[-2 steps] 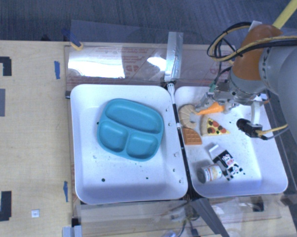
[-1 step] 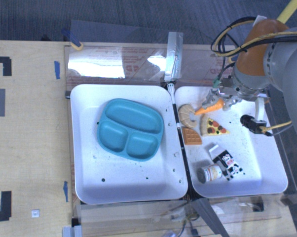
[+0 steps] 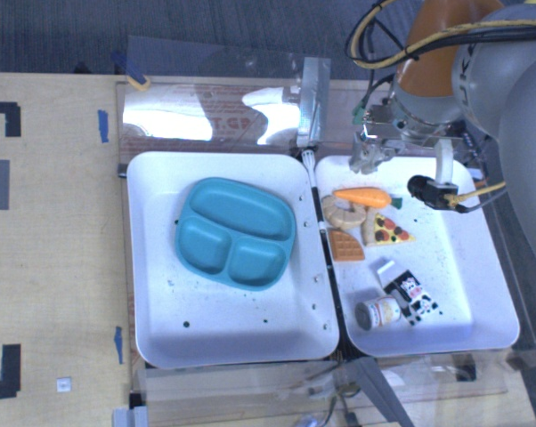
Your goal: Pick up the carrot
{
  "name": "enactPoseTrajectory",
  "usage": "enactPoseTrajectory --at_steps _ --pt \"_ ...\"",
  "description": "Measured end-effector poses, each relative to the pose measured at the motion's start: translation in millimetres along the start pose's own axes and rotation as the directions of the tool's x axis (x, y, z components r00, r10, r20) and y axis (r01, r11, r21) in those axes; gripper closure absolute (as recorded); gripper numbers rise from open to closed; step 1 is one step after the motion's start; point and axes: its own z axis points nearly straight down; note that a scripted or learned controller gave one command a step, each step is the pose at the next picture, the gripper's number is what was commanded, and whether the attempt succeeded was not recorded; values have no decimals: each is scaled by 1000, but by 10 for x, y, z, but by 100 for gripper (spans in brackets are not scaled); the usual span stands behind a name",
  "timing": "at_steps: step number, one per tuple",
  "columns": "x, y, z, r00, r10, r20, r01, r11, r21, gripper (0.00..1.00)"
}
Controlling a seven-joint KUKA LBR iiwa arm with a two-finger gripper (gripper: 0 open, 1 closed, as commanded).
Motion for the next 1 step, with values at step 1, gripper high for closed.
enactPoseTrajectory --at_steps 1 --pt "-39 -24 53 1000 5 2 -5 1000 10 0"
